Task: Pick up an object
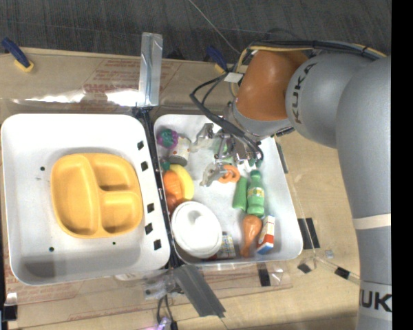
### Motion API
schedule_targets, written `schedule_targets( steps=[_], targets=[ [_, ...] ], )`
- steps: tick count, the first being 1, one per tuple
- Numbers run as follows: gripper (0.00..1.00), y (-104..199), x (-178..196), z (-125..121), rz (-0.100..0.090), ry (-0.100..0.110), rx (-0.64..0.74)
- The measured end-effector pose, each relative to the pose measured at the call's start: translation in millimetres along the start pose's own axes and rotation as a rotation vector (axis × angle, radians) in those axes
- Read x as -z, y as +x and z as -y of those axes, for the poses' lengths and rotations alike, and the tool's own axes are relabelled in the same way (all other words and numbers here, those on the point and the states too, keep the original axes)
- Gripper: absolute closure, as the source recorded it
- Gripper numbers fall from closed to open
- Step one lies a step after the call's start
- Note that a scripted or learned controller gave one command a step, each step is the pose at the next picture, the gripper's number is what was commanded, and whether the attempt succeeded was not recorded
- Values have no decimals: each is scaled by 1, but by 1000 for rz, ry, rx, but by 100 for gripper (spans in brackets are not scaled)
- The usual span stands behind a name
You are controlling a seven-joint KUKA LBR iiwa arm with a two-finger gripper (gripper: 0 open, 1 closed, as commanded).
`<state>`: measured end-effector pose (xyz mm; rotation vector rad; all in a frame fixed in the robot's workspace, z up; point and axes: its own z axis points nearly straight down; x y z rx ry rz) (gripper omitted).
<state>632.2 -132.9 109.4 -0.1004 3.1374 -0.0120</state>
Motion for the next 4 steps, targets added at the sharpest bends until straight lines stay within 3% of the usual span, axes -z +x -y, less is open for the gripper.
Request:
schedule_targets(
  steps=[1, 2, 3, 4],
  targets=[
    [0, 0, 76, 80, 8, -2, 64],
    [0, -8, -17, 32, 1, -8, 252],
    [0, 34, -17, 76, 0, -7, 244],
    [0, 91, -17, 70, 1, -9, 245]
  ],
)
